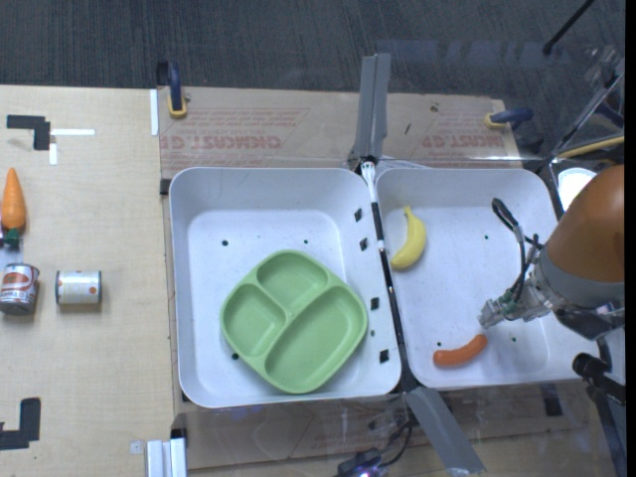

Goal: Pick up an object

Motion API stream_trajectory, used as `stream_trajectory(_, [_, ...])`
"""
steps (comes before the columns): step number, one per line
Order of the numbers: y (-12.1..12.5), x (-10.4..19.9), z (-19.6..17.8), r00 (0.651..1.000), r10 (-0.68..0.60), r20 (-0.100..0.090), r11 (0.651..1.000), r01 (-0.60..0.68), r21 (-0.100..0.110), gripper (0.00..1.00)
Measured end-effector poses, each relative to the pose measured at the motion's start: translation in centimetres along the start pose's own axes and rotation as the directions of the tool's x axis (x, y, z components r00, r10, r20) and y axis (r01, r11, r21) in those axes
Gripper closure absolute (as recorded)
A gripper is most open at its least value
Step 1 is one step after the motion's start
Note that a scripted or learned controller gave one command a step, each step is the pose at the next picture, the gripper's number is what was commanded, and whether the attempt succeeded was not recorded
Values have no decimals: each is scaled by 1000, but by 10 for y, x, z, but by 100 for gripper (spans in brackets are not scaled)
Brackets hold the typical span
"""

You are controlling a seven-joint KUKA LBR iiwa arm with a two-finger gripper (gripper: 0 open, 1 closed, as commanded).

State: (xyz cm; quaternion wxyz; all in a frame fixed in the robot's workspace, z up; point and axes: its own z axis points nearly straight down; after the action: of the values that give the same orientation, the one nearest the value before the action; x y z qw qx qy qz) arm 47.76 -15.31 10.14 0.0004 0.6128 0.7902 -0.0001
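Note:
In the right bin (467, 182) a yellow banana (408, 238) lies near the left wall, and an orange sausage-shaped toy (460, 352) rests near the front wall. My gripper (500, 312) hangs low over the bin floor just right of and above the orange toy's right end, with nothing visibly between its fingers. The arm with its orange band (594, 229) comes in from the right. A green divided plate (293, 319) sits in the left bin (199, 266).
On the bench to the left lie a carrot (11, 199) and two small cans (78, 289). A grey divider (373, 107) rises between the bins at the back. Blue clamps (171, 85) hold the cardboard behind.

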Motion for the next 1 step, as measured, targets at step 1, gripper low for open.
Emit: stream_trajectory(1, [73, 24, -104, 1000, 20, 1, 1000, -20, 1, 100])
